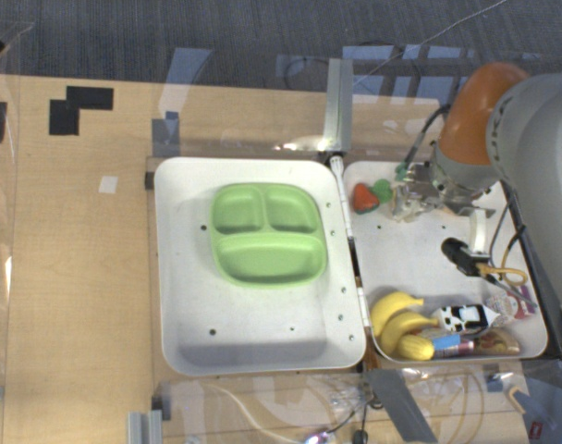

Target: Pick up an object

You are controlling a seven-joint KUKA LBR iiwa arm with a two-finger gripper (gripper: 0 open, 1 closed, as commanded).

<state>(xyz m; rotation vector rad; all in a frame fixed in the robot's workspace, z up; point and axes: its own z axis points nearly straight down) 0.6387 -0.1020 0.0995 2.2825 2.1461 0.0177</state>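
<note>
The grey arm's end effector hung low over the far part of the right bin, just right of a red toy strawberry with a green top, which lay in that bin's far left corner close to the wall shared with the left bin. Whether the end effector was spread or pressed together could not be told from the overhead view, and nothing could be seen held in it. The strawberry looked the likeliest pick, with the step in hand apparently the final approach. Doing it well would mean centring over the fruit's red body, not its leafy end, and descending straight before closing. The corner left little room on the left and far sides, so the two walls there were the edges to mind. The bare white floor in the middle of the bin offered open room to the near and right. A pair of yellow bananas and a black-and-white cow toy crowded the near edge, well apart from the strawberry. A green divided plate sat alone in the left bin on the wooden surface.
</note>
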